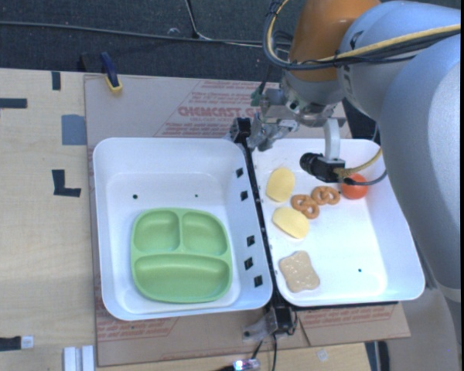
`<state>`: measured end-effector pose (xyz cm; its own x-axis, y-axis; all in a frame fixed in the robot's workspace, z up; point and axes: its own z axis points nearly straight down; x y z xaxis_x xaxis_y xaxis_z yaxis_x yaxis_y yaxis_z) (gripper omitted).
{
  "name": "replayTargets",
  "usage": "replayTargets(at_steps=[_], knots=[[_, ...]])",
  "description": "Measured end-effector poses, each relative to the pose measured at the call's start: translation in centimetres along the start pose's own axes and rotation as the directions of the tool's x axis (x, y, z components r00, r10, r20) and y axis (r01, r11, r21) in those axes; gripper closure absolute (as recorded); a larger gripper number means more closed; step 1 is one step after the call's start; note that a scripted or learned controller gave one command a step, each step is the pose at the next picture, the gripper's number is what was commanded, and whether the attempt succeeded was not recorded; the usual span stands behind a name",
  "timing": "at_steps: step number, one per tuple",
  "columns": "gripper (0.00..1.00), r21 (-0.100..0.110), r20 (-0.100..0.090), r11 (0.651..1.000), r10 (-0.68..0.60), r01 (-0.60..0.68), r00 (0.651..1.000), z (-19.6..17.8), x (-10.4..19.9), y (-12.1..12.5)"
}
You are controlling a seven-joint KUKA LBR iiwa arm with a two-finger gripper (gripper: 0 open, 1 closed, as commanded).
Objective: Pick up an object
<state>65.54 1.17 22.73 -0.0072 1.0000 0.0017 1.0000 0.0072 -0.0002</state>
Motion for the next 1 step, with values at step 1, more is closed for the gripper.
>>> replayTargets(at_steps=[1], knots=[[1.00, 0.001, 0.000, 1.000, 0.000, 0.000, 1.000, -0.74, 5.74, -0.30]])
